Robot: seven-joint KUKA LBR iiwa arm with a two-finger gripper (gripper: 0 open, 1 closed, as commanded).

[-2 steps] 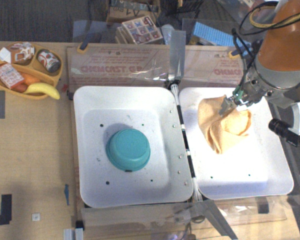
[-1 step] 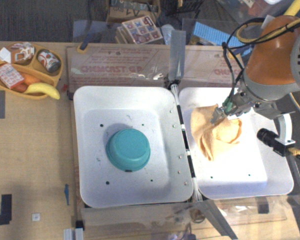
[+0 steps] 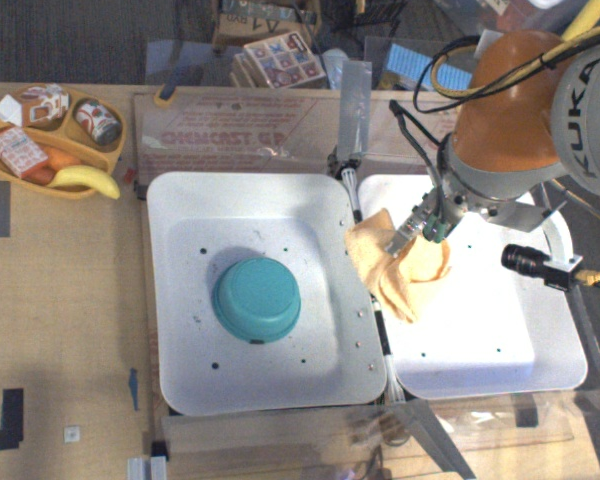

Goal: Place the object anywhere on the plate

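A teal round plate (image 3: 257,299) lies upside-down-looking in the middle of the left bin (image 3: 180,218). A yellow-orange cloth (image 3: 390,268) lies crumpled at the left side of the right bin (image 3: 500,348), with one corner draped over the divider between the bins. My gripper (image 3: 416,232) hangs right over the cloth's upper part, its tip touching or just above the fabric. The wrist body hides the contact point.
The arm's orange and grey body (image 3: 510,98) covers the right bin's far side. A black cylindrical part (image 3: 528,260) sticks out over that bin. A yellow tray with toy food (image 3: 50,143) sits on the bench at far left, outside the bins.
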